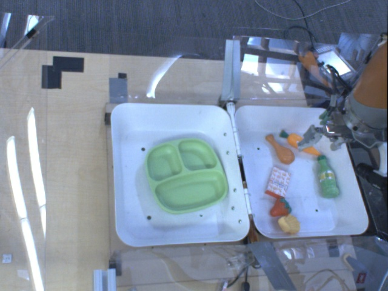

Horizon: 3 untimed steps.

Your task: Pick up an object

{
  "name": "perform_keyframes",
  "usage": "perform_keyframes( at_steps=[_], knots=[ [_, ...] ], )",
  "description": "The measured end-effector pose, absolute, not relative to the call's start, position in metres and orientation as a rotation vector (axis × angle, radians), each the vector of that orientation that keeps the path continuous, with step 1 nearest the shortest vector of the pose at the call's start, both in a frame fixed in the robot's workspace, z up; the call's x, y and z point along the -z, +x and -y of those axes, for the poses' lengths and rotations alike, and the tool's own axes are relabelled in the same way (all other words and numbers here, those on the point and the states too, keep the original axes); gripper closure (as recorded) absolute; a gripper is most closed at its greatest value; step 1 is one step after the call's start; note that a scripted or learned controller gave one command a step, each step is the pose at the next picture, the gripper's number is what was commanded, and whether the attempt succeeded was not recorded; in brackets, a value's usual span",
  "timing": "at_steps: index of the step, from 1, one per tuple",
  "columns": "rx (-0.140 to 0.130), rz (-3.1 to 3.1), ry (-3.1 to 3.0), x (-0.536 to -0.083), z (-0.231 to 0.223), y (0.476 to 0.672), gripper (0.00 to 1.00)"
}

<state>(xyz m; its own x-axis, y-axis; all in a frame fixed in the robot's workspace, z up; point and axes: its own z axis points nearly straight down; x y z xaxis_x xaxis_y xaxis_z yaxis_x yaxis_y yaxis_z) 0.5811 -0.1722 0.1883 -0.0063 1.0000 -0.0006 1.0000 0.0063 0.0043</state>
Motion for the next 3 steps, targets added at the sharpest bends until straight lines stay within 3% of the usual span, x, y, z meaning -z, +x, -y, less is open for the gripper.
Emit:
perform_keyframes(
  at_steps=[1, 2, 3],
  knots=[
    [-0.007, -2.218, 2.213, -0.088, 0.187, 0.632, 0.0],
    [-0.007, -2.226, 2.205, -0.1, 0.185, 0.633, 1.0],
    [-0.006, -2.443, 1.96, -0.206, 0.174, 0.64, 1.0]
  ],
)
